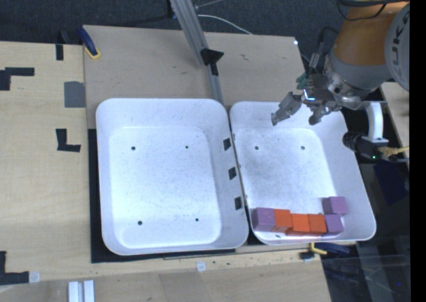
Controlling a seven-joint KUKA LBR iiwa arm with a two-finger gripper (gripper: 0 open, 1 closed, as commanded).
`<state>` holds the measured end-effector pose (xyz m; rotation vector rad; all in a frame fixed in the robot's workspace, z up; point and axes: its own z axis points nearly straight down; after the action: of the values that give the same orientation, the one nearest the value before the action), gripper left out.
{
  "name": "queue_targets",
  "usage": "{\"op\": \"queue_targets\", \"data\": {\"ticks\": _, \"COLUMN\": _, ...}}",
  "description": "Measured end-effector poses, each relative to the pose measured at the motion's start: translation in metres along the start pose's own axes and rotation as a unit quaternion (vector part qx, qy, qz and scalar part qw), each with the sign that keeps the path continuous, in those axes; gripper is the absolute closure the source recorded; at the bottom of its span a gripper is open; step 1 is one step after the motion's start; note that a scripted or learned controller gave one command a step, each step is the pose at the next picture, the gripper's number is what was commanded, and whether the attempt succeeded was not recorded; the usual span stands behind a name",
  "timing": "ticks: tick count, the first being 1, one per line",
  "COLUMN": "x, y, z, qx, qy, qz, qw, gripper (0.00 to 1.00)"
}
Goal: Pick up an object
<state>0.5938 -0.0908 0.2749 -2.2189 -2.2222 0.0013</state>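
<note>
A row of small blocks lies along the near edge of the right bin (346, 161): a purple block (264, 218), an orange block (282, 220), a second orange block (307, 223), and two purple blocks (335, 214) stacked at the right end. My gripper (297, 114) hangs over the far edge of the right bin, well away from the blocks. Its two fingers (282, 112) are spread apart with nothing between them.
The left bin (106, 161) sits beside the right one, joined by black clips (231, 173). A slanted metal pole (190, 14) rises behind the bins. Black tape marks (63, 140) lie on the wooden bench at left.
</note>
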Motion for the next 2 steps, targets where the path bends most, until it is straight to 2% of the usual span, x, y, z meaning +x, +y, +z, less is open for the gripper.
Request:
{"op": "queue_targets", "data": {"ticks": 1, "x": 0.007, "y": -0.046, "z": 0.008, "qx": 0.001, "qy": 0.000, "qz": 0.001, "qw": 1.0000, "gripper": 0.00}}
{"op": "queue_targets", "data": {"ticks": 2, "x": -0.008, "y": -0.040, "z": 0.131, "qx": 0.004, "qy": 0.000, "qz": 0.001, "qw": 1.0000, "gripper": 0.00}}
